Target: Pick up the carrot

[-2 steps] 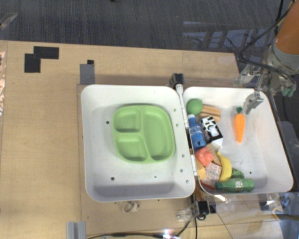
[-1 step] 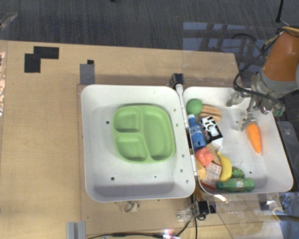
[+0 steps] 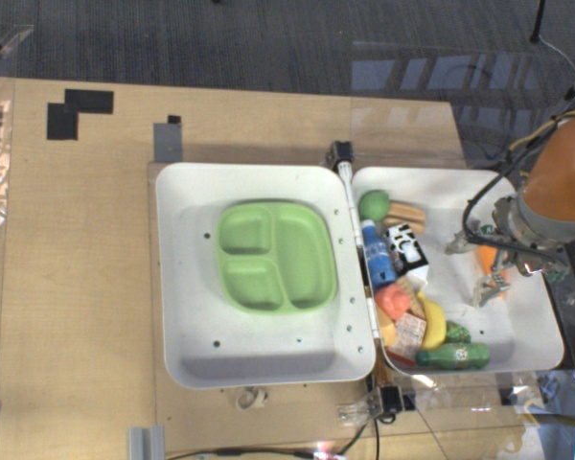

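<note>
At the right of the frame, the hand (image 3: 495, 278) hung low in the right bin (image 3: 532, 348) with the orange carrot (image 3: 486, 260) between its closed fingers, so the grab looked done and lifting it straight up seemed next.

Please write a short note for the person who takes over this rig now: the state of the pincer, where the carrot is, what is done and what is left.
Pincer: over the right bin, near its right side. An orange piece, likely the carrot, sits at its tip; whether it is gripped cannot be told.
Other toys, including a banana and a cucumber, lie piled along the right bin's left wall.
The left bin holds a green tray.
Done: the arm has reached the carrot.
Left: confirm the grip, then lift the carrot.
</note>
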{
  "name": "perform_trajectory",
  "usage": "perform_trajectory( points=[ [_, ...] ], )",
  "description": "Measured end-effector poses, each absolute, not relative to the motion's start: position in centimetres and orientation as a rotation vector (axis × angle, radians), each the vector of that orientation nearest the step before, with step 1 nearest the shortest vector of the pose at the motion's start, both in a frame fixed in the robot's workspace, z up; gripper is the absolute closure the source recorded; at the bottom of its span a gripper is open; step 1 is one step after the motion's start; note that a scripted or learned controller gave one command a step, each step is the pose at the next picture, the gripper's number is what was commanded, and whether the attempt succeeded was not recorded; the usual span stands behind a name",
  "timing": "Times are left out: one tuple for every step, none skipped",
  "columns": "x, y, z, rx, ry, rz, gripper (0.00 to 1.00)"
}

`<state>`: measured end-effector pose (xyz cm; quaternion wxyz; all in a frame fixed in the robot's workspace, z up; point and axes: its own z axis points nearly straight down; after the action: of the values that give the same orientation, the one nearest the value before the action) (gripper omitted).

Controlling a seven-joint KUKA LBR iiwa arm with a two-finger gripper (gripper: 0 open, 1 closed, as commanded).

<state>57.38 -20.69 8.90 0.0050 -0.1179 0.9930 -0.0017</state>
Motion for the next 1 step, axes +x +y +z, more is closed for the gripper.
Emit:
perform_trajectory(
  points=[
    [58.01, -20.54, 10.42, -0.379, 3.092, -0.015, 1.00]
  ],
)
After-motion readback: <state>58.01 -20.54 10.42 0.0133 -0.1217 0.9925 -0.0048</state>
